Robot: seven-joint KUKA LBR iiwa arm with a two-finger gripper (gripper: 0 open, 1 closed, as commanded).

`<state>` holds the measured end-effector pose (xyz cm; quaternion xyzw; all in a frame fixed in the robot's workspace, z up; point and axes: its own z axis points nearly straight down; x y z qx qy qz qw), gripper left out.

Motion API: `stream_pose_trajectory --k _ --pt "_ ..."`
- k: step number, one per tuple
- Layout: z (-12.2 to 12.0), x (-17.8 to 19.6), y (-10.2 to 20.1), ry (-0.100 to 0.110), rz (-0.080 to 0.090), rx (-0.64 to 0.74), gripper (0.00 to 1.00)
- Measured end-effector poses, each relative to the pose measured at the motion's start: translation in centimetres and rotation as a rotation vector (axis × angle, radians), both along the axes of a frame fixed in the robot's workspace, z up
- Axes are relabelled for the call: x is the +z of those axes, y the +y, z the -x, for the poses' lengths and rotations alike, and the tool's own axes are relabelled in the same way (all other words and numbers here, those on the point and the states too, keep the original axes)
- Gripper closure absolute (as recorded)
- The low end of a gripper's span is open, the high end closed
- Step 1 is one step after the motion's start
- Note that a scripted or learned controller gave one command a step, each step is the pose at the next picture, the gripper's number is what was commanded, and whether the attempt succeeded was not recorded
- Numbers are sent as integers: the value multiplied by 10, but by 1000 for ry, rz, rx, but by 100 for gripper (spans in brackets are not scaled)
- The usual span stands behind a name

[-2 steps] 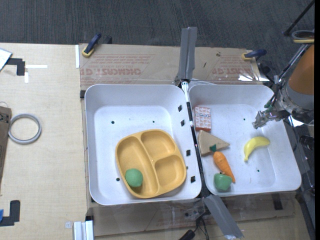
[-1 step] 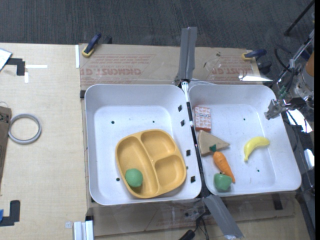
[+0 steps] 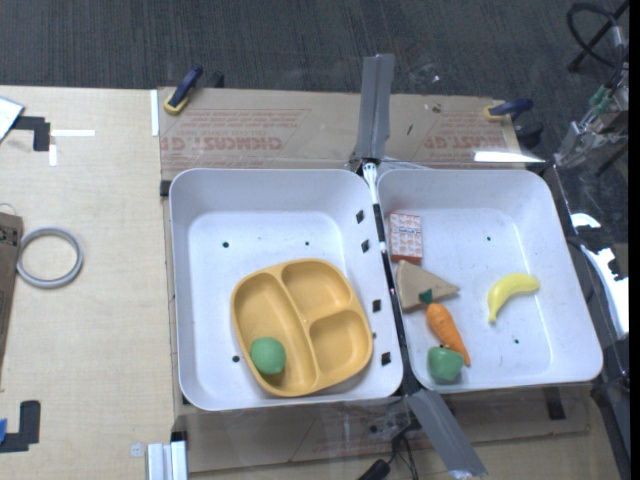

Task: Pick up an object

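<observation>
Right bin (image 3: 540,203): banana (image 3: 512,294) at 3 o'clock, carrot (image 3: 448,332) at 7; centre floor open. Claw state indeterminable.

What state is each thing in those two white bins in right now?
Yellow divided tray: flat in left bin.
Green ball: inside a tray compartment.
Banana: lying in right bin.
Carrot: lying flat.
Green apple: touching carrot.
Small box: by divider.

In the right bin we see a banana (image 3: 512,294), a carrot (image 3: 448,332), a green ball (image 3: 446,364), a wedge (image 3: 422,284) and a small box (image 3: 405,236). Another green ball (image 3: 267,355) sits in the yellow tray (image 3: 318,298).
</observation>
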<state>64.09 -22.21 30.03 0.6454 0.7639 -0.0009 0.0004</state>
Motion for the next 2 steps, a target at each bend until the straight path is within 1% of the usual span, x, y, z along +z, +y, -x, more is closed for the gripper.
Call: stream_pose_trajectory --k 1,2 --pt "-19 140 0 0 0 123 100" --pt "-21 147 1 3 2 127 100"
